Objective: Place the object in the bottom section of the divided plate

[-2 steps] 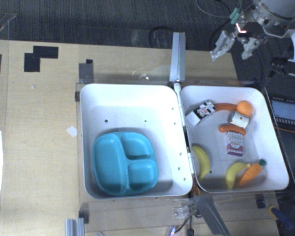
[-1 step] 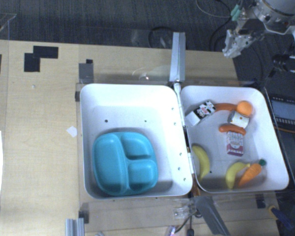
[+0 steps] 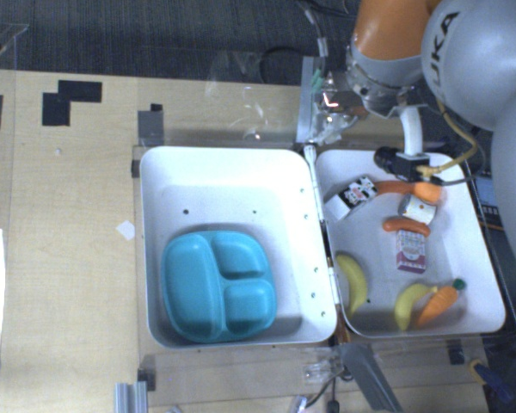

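Atop pale bench (image 3: 60,256), left bin (image 3: 224,175) with blue plate (image 3: 185,282), dark floor (image 3: 155,24)

The KUKA arm (image 3: 486,58) is wearing a smooth, rounded grey shell, with a glossy orange band (image 3: 396,11) wrapping the segment above the wrist (black maker's lettering (image 3: 439,34) is showing partly on the grey casing). A darker grey ring (image 3: 374,80) is circling beneath the orange.

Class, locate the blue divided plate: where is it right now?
In the camera view, the blue divided plate lies in the left white bin, near its lower edge, left of a banana.
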Action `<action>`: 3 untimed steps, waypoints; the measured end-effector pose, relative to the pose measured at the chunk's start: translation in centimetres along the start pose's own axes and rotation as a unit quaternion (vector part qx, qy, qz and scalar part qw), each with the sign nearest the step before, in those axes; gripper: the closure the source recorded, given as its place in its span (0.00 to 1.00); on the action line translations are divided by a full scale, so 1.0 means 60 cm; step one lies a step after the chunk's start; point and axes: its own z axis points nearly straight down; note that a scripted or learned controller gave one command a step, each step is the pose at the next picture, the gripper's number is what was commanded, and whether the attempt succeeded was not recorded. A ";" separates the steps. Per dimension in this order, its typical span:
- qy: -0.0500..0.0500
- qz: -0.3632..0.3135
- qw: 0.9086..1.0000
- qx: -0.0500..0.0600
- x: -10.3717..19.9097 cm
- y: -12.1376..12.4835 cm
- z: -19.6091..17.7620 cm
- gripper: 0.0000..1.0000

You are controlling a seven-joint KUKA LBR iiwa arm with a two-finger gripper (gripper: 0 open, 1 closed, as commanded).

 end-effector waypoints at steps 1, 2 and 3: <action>0.000 0.072 0.997 -0.001 0.008 0.013 -0.086 1.00; 0.000 0.124 0.992 0.001 0.208 0.036 0.023 1.00; 0.000 0.124 0.992 0.000 0.207 0.036 0.022 0.00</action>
